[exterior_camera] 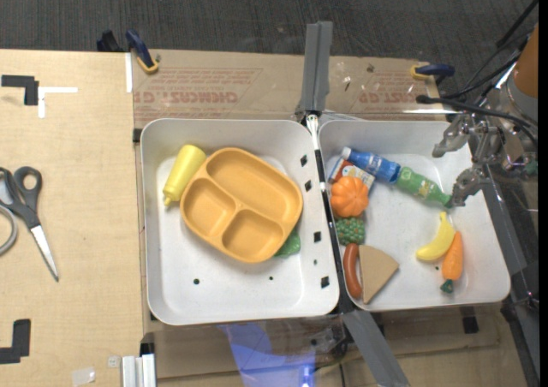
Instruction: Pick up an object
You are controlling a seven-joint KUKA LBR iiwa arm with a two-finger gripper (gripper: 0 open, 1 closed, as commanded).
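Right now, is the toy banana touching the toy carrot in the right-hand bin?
Touching. The camera view, looking down, shows the banana lying against the upper end of the carrot, with no white bin floor visible between them where they meet.

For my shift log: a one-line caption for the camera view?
End effector hovers over the right bin near the green bottle, banana and carrot.

Glossy plastic tray point(242, 205) in a smooth white bin point(171, 291) on matt wood bench point(68, 231)
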